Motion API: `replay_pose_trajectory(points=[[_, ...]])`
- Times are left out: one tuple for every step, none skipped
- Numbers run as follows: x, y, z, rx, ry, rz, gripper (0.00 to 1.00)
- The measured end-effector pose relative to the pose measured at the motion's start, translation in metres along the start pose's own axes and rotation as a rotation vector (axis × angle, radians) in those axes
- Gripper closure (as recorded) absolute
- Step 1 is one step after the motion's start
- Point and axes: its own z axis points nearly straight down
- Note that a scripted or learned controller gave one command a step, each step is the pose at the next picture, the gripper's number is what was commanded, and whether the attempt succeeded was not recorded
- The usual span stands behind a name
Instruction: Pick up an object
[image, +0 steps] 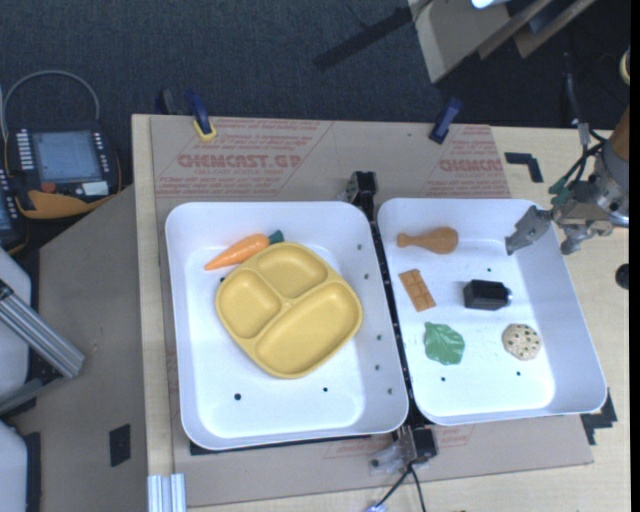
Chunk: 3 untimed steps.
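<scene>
The right bin (570, 330) holds several small objects: a tan chicken drumstick (428, 239) at the back, an orange cracker (417, 289), a black block (487, 294), a green leaf (444, 343) and a speckled cookie (521, 341). My gripper (548, 234) hangs over the bin's back right corner, above and to the right of the black block. Its two grey fingers (523, 232) are spread open with nothing between them. It touches none of the objects.
The left bin (200, 390) carries a yellow divided plate (288, 308) with an orange carrot (238, 250) at its back left edge. A black clamp (362, 186) sits between the bins at the back. A pendant (62, 160) lies off the bench at left.
</scene>
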Motion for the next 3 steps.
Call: replay_pose_trajectory(points=[[0.000,0.003,-0.006,-0.012,-0.003,-0.003,0.00],[0.000,-0.004,0.055,-0.003,0.001,-0.002,0.00],[0.006,-0.004,0.098,-0.009,-0.001,-0.003,0.00]])
